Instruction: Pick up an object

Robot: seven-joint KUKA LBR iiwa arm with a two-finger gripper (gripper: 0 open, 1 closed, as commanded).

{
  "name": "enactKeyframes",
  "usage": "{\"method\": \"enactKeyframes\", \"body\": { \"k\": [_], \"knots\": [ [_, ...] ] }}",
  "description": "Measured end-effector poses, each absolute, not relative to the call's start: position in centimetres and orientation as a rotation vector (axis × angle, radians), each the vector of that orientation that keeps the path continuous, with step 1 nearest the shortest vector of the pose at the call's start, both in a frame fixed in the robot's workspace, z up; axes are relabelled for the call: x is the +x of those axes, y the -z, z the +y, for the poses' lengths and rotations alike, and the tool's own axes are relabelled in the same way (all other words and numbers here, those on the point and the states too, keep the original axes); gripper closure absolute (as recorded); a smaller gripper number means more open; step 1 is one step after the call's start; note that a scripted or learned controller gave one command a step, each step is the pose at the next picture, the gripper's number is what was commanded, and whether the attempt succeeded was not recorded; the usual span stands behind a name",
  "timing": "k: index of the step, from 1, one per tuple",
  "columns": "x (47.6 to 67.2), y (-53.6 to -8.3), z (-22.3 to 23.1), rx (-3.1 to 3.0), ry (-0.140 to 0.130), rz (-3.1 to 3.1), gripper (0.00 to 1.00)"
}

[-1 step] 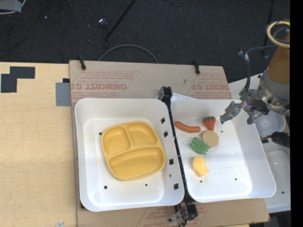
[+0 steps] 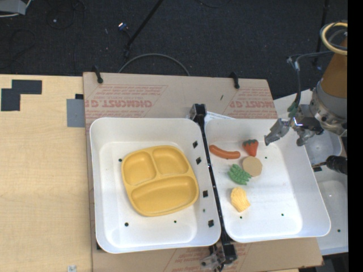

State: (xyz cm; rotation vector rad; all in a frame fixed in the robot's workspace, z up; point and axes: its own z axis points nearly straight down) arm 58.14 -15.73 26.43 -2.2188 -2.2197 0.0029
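Observation:
The right bin [image 2: 295, 208] holds several toy foods. A red-orange sausage [image 2: 224, 151] lies near its left wall. A red strawberry [image 2: 250, 147], a tan round disc [image 2: 252, 166], a green leafy piece [image 2: 239, 175] and a yellow corn piece [image 2: 240, 199] lie close by. My gripper [image 2: 288, 136] hangs over the bin's upper right part, to the right of the strawberry and apart from it. Its fingers are spread open with nothing between them.
The left bin [image 2: 108, 152] holds a yellow divided plate [image 2: 160, 180]. A black divider [image 2: 207, 169] runs between the two bins. Cardboard [image 2: 142, 95] lies under both bins, with the wooden bench top [image 2: 39, 180] to the left.

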Motion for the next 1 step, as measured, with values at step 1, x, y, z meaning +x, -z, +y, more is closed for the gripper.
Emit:
{"method": "enactKeyframes", "body": {
  "k": [1],
  "knots": [
    [58.43,-21.89,-16.22,-2.218,-0.006,-2.217,0.0]
  ]
}}
